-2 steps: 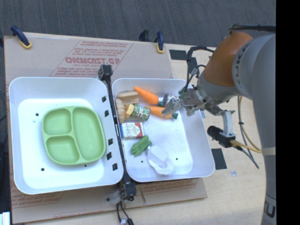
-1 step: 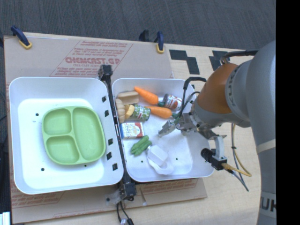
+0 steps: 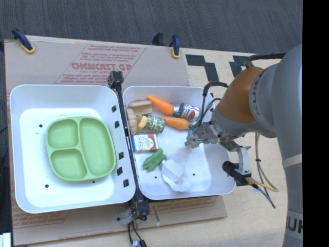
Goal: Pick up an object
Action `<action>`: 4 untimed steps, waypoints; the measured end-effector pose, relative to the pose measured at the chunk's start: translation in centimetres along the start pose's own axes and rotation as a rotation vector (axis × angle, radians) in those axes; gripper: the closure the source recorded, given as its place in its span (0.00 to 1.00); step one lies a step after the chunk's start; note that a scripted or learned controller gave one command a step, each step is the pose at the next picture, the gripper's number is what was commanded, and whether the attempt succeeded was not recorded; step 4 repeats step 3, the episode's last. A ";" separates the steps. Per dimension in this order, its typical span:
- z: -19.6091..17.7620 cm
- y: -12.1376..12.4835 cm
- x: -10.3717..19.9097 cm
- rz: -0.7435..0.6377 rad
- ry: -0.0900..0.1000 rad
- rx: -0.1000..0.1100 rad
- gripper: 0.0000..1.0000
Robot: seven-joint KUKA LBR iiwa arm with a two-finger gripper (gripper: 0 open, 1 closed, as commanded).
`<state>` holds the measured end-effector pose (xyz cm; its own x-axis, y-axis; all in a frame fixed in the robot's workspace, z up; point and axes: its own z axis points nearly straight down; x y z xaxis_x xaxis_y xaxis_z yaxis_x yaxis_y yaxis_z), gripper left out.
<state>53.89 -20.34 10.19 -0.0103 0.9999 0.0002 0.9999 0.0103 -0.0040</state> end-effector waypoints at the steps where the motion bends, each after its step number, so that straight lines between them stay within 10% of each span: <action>1: -10.5 11.8 -0.9 0.005 -0.002 -0.009 1.00; 2: -5.9 11.8 6.8 0.003 0.001 -0.001 1.00; 3: -9.5 2.1 6.1 0.004 -0.001 -0.003 1.00; 4: -9.5 2.1 6.1 0.004 -0.001 -0.003 1.00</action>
